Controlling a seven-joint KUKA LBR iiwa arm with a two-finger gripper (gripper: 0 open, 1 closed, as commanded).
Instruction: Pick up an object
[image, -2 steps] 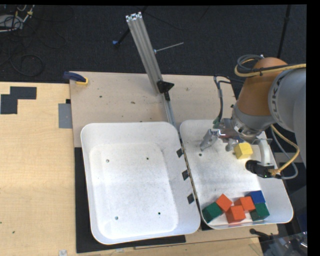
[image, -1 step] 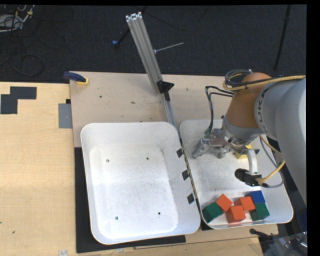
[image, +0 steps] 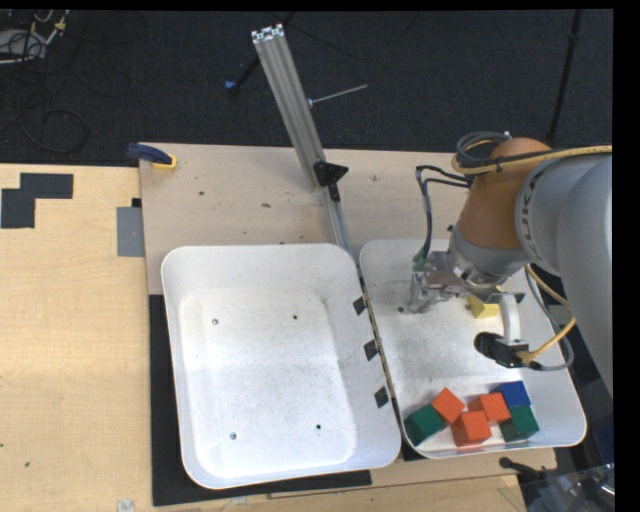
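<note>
We hover our gripper (image: 420, 296) over the right bin (image: 420, 345), grip state unclear, and the blocks (image: 472, 415) wait at five o'clock, so next we reach there.

blocks (image: 478, 412) clustered in right bin (image: 420, 350) near corner | left bin (image: 200, 290) beside it

Tan bench (image: 240, 195) w/ two white bins side by side: left bin (image: 180, 275), right bin (image: 385, 255).

Grey arm (image: 560, 215) reaches in from the right — tool (image: 420, 296) pointing down, low.
</note>
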